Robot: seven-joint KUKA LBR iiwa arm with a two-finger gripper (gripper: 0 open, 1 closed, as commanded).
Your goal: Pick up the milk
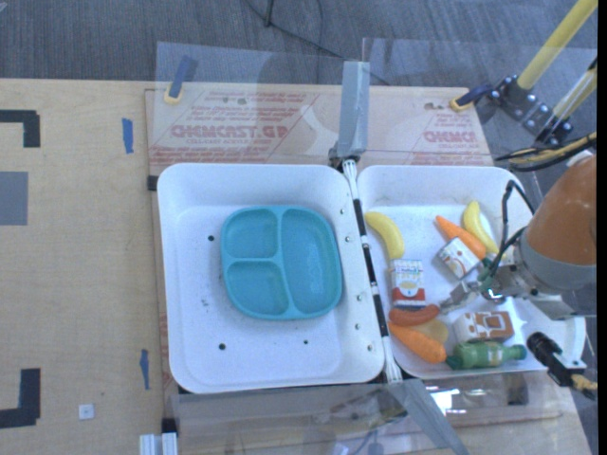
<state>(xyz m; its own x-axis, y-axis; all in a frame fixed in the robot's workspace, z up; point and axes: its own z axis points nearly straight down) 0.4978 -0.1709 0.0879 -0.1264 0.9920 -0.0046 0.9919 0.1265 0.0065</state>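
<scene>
A white carton with a red foot (409, 282), which looks like the milk, lies in the right bin (417, 183) near its left wall. Two more small cartons lie close by: a white and orange one (455, 256) and a brown and white one (484, 325). My gripper (471, 288) hangs low over the bin between these three, right of the white and red carton and apart from it. Nothing shows in its grasp. The grey and orange wrist (561, 235) covers the bin's right side.
The right bin also holds two bananas (384, 233) (477, 224), two carrots (460, 235) (417, 342), a red sausage (414, 314) and a green bottle (486, 354). A teal divided plate (282, 261) lies in the left bin (190, 254).
</scene>
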